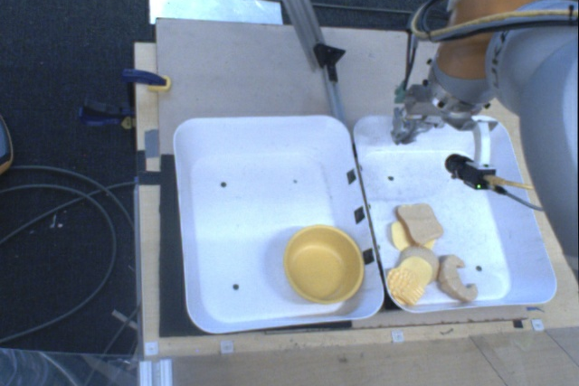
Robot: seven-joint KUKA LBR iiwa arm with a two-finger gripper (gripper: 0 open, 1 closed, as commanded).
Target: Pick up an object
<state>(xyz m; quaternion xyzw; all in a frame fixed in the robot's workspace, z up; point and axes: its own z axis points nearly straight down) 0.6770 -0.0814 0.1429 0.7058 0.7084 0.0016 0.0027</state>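
Observation:
My gripper (404,127) hangs over the far left corner of the right bin (516,221), with nothing visibly in it. Several food-like toys lie at that bin's near left: a tan toast slice (421,222), a small yellow disc (399,236), a yellow ridged piece (408,284) and a tan curved piece (456,278). They lie well toward the front of the bin from the gripper. A yellow bowl (324,264) sits upright in the near right part of the left bin (226,194).
The grey arm with its orange band (479,23) reaches in from the upper right. A small black unit (465,168) hangs from the wrist over the right bin. A slanted metal pole (298,4) rises behind the bins. Blue clamps (136,95) grip the bench's left edge.

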